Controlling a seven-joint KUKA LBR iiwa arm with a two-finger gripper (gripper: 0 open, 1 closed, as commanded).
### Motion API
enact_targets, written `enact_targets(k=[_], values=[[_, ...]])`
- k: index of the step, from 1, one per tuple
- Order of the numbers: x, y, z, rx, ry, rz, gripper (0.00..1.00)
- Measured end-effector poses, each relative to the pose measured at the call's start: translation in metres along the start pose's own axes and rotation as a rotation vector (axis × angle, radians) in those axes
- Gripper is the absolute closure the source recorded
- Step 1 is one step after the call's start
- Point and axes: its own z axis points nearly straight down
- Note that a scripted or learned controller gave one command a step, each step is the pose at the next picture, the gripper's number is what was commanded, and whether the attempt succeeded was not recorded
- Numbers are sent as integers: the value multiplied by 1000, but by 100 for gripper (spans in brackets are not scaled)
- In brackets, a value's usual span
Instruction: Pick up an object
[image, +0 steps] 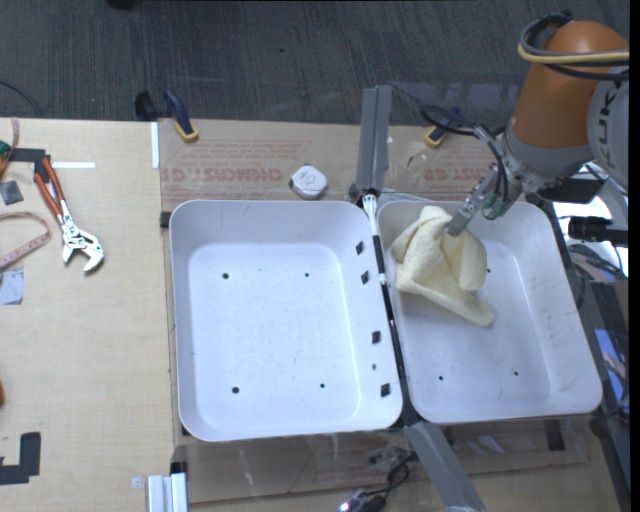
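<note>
Gripper (458, 226) fingertips pressed into a crumpled pale-yellow cloth (442, 265) at twelve o'clock in the right shallow white plastic bin (560, 385); whether they pinched it, I couldn't tell.

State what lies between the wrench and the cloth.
In the camera view, the left bin lies between the wrench and the cloth.

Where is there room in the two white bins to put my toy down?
The left bin has the most bare floor, wall to wall. In the right bin, the front half is free, below the crumpled yellow cloth. The back left corner is crowded: the cloth lies there and the claw is down on it.
</note>
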Motion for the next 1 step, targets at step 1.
enact_targets(k=[1], values=[[-21, -65, 101, -1, -2, 73, 100]])
